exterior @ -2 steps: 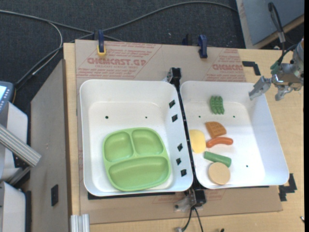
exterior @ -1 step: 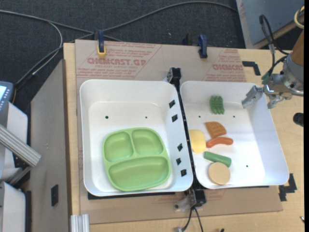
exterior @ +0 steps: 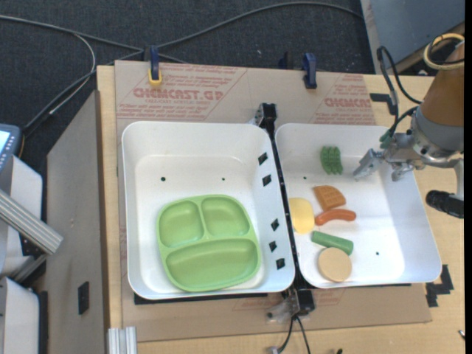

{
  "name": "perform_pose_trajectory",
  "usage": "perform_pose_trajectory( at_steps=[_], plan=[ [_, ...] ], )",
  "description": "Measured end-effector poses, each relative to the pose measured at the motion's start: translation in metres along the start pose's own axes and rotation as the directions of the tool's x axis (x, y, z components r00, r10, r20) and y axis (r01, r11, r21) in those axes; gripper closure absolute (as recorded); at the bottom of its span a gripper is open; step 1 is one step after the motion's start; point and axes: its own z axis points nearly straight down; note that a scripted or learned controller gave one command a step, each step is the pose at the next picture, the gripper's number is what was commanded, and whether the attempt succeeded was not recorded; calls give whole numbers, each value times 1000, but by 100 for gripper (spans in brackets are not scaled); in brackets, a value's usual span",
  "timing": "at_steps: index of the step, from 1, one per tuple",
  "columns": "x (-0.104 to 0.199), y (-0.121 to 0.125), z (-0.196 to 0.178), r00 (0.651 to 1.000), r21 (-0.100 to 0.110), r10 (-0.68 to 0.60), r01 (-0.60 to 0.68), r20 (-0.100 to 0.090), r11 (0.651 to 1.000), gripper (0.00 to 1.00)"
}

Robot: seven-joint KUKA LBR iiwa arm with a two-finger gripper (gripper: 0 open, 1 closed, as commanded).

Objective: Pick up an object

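The right bin holds several toy foods. A green ridged piece lies at the back, with an orange waffle-like piece, a red sausage and a yellow piece in the middle. A green pickle and a tan round disc lie near the front. My gripper hangs over the back right of this bin, to the right of the green ridged piece. It is open, its fingers spread with nothing between them.
A green divided plate lies in the left bin. A raised wall with black clips separates the two bins. Blue and yellow clamps hold the cardboard at the back edge.
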Motion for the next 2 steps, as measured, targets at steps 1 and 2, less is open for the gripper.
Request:
perform_pose_trajectory(
  at_steps=[1,2],
  plan=[
    [-5,5,44,1000,-3,0,0,2,1000,0],
    [-4,7,31,1000,-7,-1,1,2,1000,100]
  ],
)
